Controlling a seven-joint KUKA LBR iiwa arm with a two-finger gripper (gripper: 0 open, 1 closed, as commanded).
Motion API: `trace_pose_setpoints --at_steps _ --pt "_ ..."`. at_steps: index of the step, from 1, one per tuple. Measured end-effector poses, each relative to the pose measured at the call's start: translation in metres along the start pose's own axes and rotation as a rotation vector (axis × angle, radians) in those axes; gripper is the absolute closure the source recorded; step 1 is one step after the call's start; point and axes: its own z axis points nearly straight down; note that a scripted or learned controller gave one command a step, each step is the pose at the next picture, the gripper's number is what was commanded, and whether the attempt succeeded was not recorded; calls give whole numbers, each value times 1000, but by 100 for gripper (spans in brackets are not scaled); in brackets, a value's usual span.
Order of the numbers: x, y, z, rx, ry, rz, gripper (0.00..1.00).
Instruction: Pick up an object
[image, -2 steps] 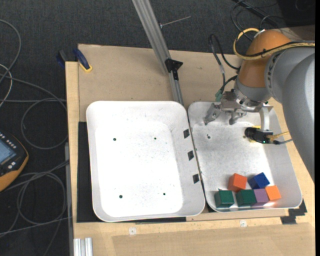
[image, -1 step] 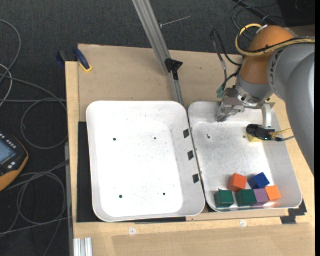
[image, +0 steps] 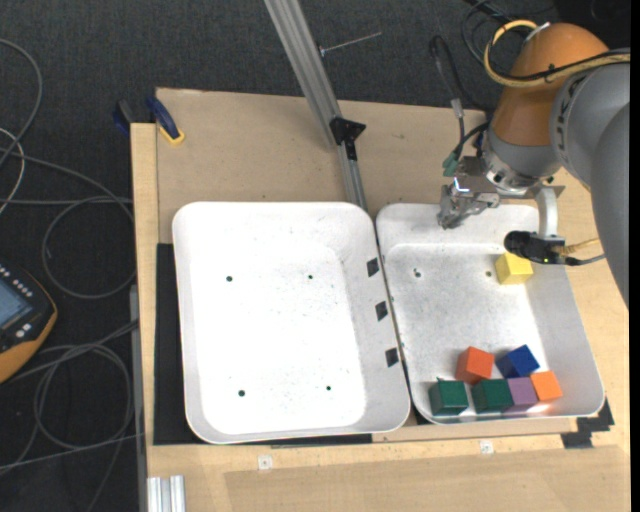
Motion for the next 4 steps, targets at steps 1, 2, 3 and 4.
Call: trace_pose_setpoints --at_steps 1,2,3,4 --pt "0 2 -55 -2 -1 0 100" --pt "45 -23 -52 9 2 -2 100" --pt "92 -56 -58 10 3 -3 100" --pt "134 -74 -74 9 4 -4 100"
